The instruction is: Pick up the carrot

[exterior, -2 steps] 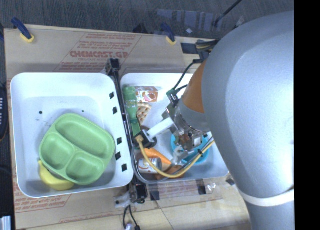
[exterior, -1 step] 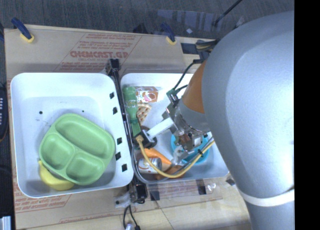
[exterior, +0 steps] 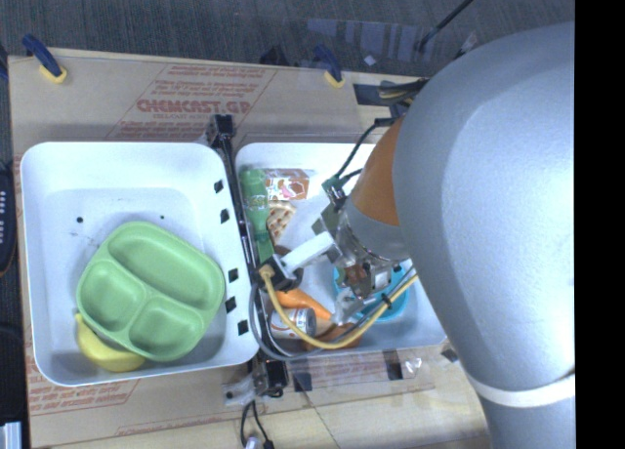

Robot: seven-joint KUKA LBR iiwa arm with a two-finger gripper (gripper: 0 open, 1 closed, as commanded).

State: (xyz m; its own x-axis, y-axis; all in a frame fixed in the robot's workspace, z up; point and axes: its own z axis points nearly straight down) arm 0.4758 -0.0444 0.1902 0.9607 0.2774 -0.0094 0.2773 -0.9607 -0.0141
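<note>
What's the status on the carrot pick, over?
Pincer low in the right bin, arm covering much of it. Carrot at the bin's near-left corner, just below the pincer. Grasp unconfirmed. Yellow cable loops beside it.

I see my arm (exterior: 488,203) low over the right bin (exterior: 293,156), gripper (exterior: 283,276) beside the carrot (exterior: 293,298).

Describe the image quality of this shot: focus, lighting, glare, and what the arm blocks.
Camera view: the arm sits close to the lens and looks soft and blurred, covering much of the right bin; lighting is even and diffuse, with soft shadows inside the left bin beside the green tray; mild glare whitens the bin walls; the orange item below the gripper is small and low in detail.
</note>
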